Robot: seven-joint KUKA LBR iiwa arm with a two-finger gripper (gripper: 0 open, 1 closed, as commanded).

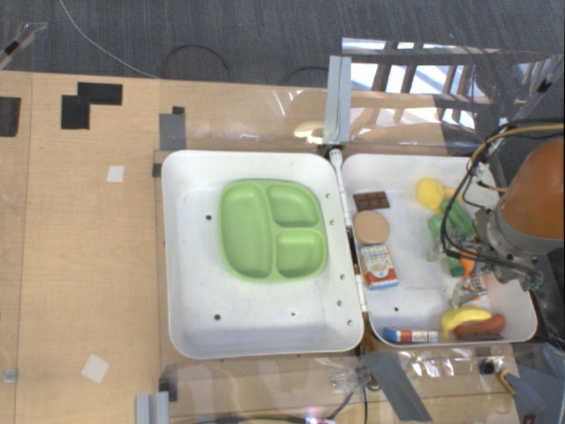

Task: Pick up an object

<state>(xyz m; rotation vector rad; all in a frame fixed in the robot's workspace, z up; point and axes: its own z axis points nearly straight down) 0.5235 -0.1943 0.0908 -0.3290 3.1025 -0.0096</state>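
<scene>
The right bin [402, 303] holds a brown chocolate bar [371, 202], a round tan cookie [371, 229], a small red and white carton [378, 267], a yellow lemon [430, 193] and a green item [438, 228]. Near its front lie a banana [463, 318], a reddish-brown sausage [485, 328] and a white tube [410, 335]. The arm, with its orange band [536, 193], hangs over this bin's right side. My gripper [471, 283] points down just above the banana, beside a small orange piece [457, 259]. Nothing is seen held in it.
The left bin [199, 316] holds a green divided plate [272, 230] in its middle. A metal post [336, 95] stands behind the seam between the bins. Black cables [459, 197] loop off the arm over the right bin's far corner.
</scene>
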